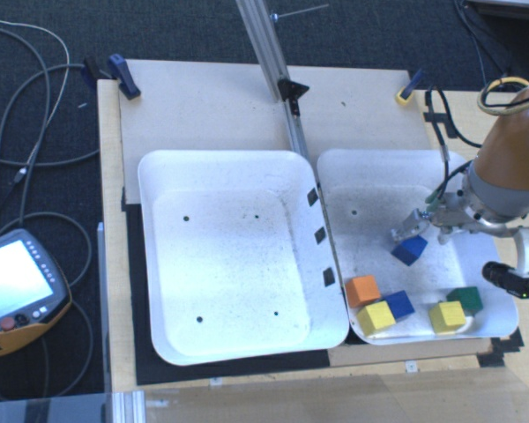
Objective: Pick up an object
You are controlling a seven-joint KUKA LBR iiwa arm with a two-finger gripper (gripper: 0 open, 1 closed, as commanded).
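The jaws (416,233) hang low in the right bin (370,179), just above a blue cube (410,251); how far they are open cannot be told. The approach seems underway; next, closing squarely on this cube.

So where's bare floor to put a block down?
The left bin has bare floor wall to wall. The right bin's far half is bare too. Its near edge is crowded: orange block, yellow blocks, blue blocks, green block.

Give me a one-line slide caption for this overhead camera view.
Gripper over a blue block in the right bin, five more blocks along its near edge.
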